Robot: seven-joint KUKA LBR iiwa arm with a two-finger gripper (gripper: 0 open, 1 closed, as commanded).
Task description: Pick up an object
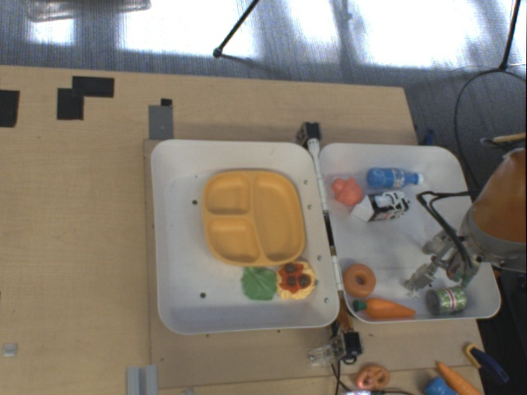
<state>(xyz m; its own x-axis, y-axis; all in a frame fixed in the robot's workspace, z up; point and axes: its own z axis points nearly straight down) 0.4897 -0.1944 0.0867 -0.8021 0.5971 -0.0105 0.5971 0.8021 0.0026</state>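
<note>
Grey gripper (434, 267) beside green can (446, 300), near right bin's rim (492, 296).

A pretzel (373, 377) and an orange-and-blue tool (457, 381) lie on the surface (74, 245) below the bins. Black tape patches (82, 95) mark its far-left corner; a tripod leg (245, 15) crosses the floor.

Light wooden bench (74, 245) on grey carpet, as I see it.
Bright window light patches on the grey carpeted floor (395, 31) at twelve o'clock; black tape squares (82, 95) on the bench at ten o'clock.
</note>
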